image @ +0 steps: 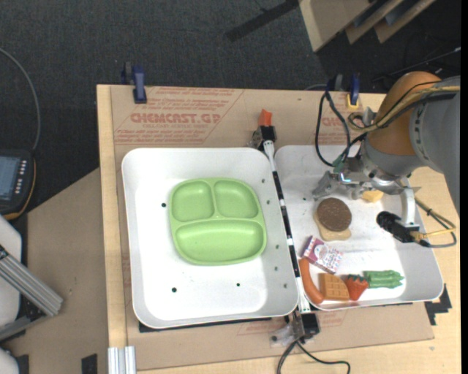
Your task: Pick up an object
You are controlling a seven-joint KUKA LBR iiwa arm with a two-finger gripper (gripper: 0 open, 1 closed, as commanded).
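A pale brown counter (110,219) is seen from above, set on dark grey carpet (58,58). Red printed lettering (175,117) is carried on the counter's upper part. Two blue clamps are fixed at its upper edge, one at the upper left (137,79) and one at the upper right (354,86). An orange-tipped clamp (265,126) is set at the top of the seam where the two bins meet.

The left bin (146,277) is occupied by a green divided plate (217,220), which lies flat near its middle. The right bin (420,270) holds the loose things. A round brown-topped disc (334,215) is placed at the bin's centre, with a pink packet (322,255) just below it. Along the lower edge an orange sausage (310,283), a waffle piece (333,286) and a red-and-green toy vegetable (373,280) are gathered close together. A small pale yellow piece (373,196) is seen to the right of the disc.

The arm (431,131) is brought in from the right of the frame, and the gripper (344,182) is positioned over the upper part of the right bin, just above the disc. Whether it is open or closed cannot be told, and nothing is seen to be held.

A dark device with a small screen (14,179) is found at the left edge, a metal rail (25,281) at the lower left, and tan boards (365,22) at the upper right.
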